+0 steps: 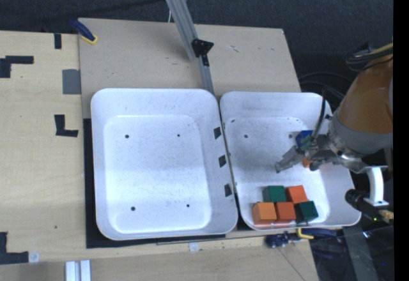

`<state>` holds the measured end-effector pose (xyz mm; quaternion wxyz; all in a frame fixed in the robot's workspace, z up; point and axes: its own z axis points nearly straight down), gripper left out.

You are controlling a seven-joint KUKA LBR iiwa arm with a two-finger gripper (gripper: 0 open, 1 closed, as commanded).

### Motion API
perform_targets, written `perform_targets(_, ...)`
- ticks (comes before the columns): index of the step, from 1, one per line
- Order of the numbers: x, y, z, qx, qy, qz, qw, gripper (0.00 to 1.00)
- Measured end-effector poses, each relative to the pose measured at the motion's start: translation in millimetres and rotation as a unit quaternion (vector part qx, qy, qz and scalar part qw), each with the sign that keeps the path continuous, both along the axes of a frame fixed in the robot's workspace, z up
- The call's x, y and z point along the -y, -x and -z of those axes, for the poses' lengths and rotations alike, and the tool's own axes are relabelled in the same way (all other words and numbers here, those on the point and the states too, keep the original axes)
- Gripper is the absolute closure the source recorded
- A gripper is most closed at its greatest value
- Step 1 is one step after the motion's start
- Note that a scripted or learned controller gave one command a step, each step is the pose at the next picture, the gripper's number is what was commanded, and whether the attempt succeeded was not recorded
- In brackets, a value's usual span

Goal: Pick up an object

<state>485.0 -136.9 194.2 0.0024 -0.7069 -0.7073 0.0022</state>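
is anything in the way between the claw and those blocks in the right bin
Nothing visible. The claw is over bare floor of the right bin, and the blocks sit clustered just below it near the front wall, with open space between.

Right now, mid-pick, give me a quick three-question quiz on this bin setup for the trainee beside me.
1. True or false: the blocks lie in the left bin.
2. Multiple choice: where in the right bin are the blocks clustered? A) far corner beside the divider B) near edge, towards the arm's side C) dead centre
3. Fill in: the gripper is over the ____ bin, above the cluster and not touching it.

Key
1. False: all of them are in the right bin.
2. B: orange and green blocks sit packed together at the near edge.
3. right
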Motion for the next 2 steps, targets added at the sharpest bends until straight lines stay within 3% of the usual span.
perform_targets(2,-7,-2,104,0.002,0.0004,0.000,1.0000,0.00)
